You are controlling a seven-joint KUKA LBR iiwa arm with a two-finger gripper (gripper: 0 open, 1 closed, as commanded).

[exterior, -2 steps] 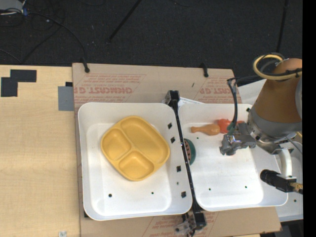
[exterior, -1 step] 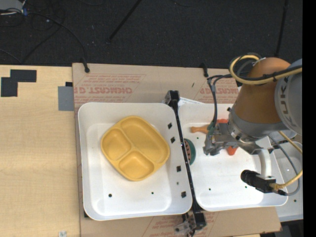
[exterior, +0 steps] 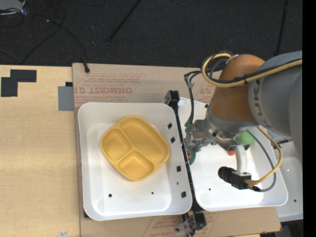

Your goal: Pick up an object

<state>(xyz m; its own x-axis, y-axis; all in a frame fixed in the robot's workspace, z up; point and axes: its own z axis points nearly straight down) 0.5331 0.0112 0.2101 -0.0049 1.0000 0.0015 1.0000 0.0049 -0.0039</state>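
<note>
Yellow plastic, moulded into three wells, is the plainest thing under me: the plate [exterior: 134,147] lies flat on the floor of one white bin [exterior: 94,191], turned corner-on to the walls, with bare white floor around it on every side. Nothing touches it, and all three wells look bare.

My gripper [exterior: 191,144] is down on the other side of the wall that the plate's bin shares with the neighbouring bin [exterior: 217,196], close against that wall and level with the plate's middle. It is apart from the plate, with the wall between them. Whether it is spread or closed I cannot tell (my own wrist and a tangle of cable cover it from above), and I can see nothing held in it.

Farther from the plate than the gripper, in that same neighbouring bin, a small green thing [exterior: 244,138] shows partly from under my wrist; its shape is too hidden to name. Just beside it, toward the near edge, sits a tiny red speck [exterior: 230,153].

My arm [exterior: 276,98], grey with its orange band [exterior: 237,90], hangs over the neighbouring bin, on the side away from the plate. Both bins rest on a printed cardboard sheet [exterior: 123,85] that runs out past the plate's far side, on the pale wooden bench [exterior: 34,157].
</note>
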